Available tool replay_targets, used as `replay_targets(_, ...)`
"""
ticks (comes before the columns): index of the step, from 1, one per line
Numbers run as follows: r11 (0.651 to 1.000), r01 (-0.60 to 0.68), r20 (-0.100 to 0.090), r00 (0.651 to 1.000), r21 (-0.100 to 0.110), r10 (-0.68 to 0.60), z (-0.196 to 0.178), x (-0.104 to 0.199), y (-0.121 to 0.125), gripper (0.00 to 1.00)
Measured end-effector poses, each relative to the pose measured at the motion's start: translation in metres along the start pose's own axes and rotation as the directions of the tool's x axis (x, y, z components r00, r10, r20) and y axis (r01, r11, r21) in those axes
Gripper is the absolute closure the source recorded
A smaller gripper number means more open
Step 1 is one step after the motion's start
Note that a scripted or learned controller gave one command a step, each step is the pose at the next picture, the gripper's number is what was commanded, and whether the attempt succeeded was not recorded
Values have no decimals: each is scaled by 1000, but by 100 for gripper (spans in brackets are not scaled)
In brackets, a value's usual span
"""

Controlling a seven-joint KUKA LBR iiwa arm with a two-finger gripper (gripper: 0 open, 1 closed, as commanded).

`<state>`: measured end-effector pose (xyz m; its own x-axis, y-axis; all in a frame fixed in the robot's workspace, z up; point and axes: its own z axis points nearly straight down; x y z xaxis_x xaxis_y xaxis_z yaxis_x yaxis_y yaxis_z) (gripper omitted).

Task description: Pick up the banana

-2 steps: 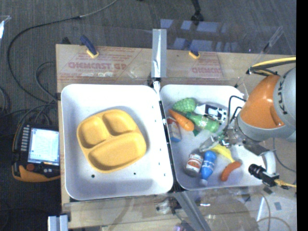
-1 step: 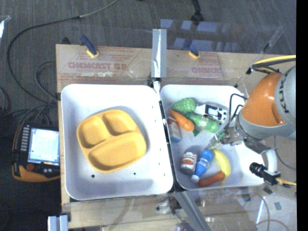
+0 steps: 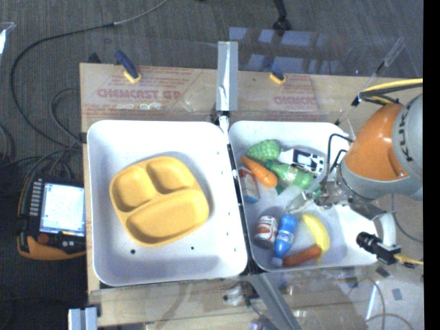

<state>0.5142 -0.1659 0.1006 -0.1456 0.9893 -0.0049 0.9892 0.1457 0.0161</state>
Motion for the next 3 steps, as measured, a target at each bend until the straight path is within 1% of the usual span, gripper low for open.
replay_targets(1,994,107,1,994,-2,-107,9,-16,-26,0)
replay_targets(2,994,107,1,994,-4,-107,-1,-15,-25,100)
replay_targets(3,996,-88,-1,996,19,88,-86,9,44,100)
